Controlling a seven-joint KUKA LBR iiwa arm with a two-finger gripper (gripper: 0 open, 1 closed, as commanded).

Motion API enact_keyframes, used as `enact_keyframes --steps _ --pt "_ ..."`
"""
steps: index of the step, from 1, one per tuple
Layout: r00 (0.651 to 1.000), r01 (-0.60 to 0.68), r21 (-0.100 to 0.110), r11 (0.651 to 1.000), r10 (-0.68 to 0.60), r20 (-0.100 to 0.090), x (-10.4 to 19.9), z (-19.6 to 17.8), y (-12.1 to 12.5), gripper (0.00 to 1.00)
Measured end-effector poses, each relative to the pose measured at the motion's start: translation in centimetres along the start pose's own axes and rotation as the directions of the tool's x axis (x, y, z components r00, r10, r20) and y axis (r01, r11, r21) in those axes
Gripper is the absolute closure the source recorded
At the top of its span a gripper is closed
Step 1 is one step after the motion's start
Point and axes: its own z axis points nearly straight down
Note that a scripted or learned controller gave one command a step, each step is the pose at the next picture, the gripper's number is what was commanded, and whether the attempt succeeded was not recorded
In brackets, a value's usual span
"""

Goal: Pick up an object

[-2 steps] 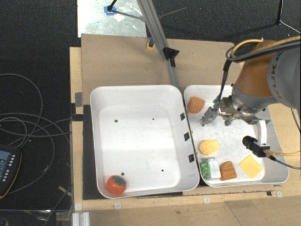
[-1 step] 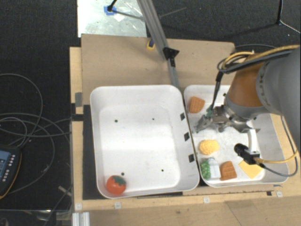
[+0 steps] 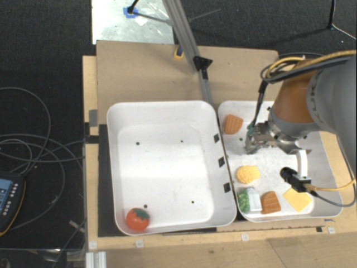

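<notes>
One tomato (image 3: pixel 137 219) sat in left bin (image 3: pixel 162 116); five items, maybe, in right bin (image 3: pixel 323 149); gripper (image 3: pixel 254 144) state unclear.

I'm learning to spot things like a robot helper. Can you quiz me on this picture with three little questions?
1. True or false: the red tomato lies in the left bin.
2. Which bin does the arm reach over: A left, B right?
3. Fill in: the yellow corn lies beside the green ____.

Key: 1 true. 2 B. 3 veggie.
</notes>
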Motion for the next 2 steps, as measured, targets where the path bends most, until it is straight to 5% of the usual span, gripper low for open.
enact_keyframes --steps 2 --pt "1.0 0.003 -0.006 1.0 -0.003 0.002 -1.0 -12.4 -0.6 1.0"
